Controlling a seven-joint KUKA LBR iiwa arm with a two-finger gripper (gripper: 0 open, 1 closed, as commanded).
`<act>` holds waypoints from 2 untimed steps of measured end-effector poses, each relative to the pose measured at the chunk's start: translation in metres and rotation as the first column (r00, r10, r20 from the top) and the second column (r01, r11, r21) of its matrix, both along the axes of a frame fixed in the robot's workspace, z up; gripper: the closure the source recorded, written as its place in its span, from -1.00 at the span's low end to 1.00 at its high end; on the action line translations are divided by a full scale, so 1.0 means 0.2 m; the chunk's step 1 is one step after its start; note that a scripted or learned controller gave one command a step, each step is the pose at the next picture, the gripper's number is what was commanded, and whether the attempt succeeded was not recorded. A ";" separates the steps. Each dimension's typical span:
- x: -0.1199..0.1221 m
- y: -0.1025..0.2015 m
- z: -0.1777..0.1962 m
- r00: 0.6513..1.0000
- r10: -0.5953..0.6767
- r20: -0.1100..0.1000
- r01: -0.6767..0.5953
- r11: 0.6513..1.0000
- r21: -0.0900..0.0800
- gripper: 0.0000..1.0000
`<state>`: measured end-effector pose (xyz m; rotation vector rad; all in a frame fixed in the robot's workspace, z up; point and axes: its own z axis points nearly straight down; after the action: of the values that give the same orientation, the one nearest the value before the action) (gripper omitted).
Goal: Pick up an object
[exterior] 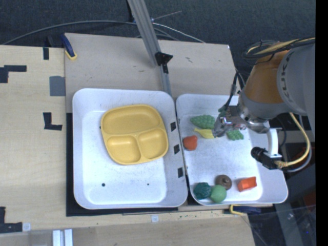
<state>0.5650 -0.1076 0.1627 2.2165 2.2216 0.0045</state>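
Nearest you, the grey arm (287, 81) drops from the right of the frame into the right bin (271, 191), gripper (221, 126) just right of the yellow piece (205, 133). That piece lies in the bin's upper left, long axis roughly left-right. You cannot tell its grip state.

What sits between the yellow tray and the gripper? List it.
In the camera view, between the yellow tray and the gripper: the bins' rims, a small orange piece, a green leafy toy and a yellow piece.
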 end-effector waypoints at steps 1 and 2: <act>0.03 0.03 0.23 1.000 0.000 -0.001 0.000 1.000 0.000 1.00; 0.04 0.03 0.49 1.000 0.000 0.000 0.000 1.000 -0.001 1.00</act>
<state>0.5723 -0.1012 0.2607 2.2165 2.2207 0.0043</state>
